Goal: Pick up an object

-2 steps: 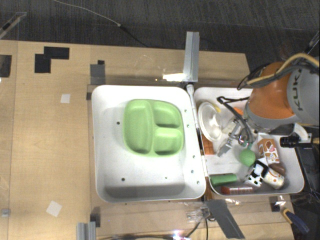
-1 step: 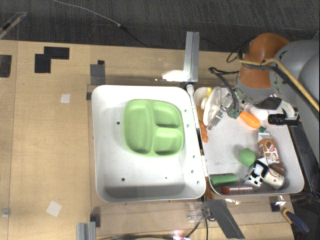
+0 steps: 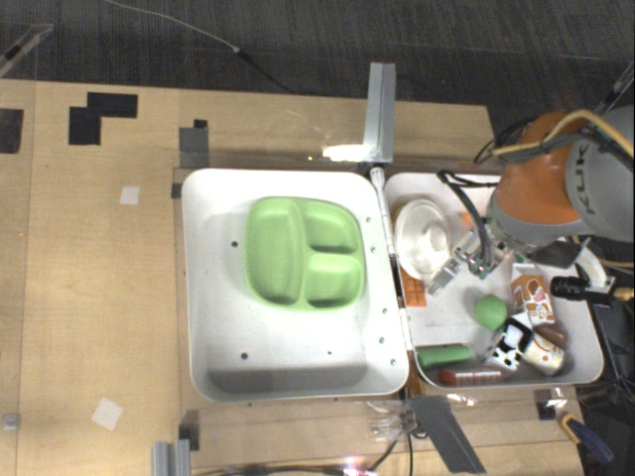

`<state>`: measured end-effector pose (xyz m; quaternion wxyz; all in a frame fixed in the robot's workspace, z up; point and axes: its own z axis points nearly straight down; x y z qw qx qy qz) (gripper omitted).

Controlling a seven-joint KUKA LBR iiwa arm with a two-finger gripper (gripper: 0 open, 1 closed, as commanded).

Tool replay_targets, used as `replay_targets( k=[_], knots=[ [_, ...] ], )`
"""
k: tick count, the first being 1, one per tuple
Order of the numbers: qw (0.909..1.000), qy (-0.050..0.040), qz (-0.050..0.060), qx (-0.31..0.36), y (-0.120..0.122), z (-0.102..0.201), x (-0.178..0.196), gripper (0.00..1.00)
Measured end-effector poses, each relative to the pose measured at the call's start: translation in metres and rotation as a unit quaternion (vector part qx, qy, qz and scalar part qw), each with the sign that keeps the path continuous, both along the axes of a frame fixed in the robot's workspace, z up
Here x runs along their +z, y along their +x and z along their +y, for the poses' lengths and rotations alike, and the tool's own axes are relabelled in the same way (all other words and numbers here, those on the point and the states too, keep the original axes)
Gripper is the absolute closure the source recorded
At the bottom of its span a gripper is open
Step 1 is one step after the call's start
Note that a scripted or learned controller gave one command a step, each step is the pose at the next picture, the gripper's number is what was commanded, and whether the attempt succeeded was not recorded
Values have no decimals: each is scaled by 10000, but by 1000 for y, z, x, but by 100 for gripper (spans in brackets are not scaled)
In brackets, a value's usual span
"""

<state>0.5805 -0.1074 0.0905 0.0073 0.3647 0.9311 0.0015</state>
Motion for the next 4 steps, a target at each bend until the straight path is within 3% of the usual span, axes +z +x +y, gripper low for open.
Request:
replay_targets(
  k=[1,2,3,4],
  knots=[
    [9943,9,-27,-1063,-60,-28,1,0],
    [9945,-17,-115,-1045,-55,-30,15,100],
    [9945,-17,-110,-1045,-56,-30,14,0],
    [9871,16,-58,-1602,-86,-28,1,0]
  ],
)
